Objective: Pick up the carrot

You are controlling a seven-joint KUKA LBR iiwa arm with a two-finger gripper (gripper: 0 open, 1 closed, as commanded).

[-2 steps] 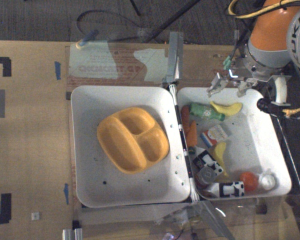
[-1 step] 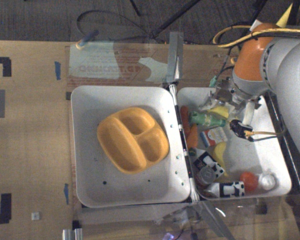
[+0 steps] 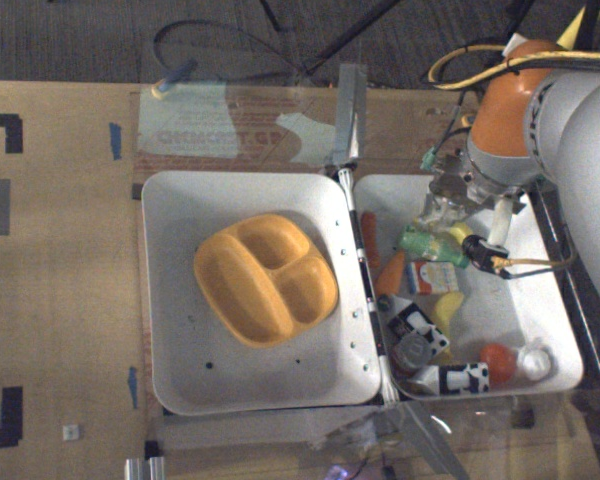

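One fixed cam above bench, slanted down; covers both bins; arm enters from right.

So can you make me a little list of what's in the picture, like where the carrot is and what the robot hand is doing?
carrot: orange carrot lying in the right bin, by its left wall
gripper: gripper low over the right bin's back part, beside a green packet
holding anything: nothing seen between its fingers
left bin: left bin has a yellow divided plate
other things: small toys and packets piled in the right bin
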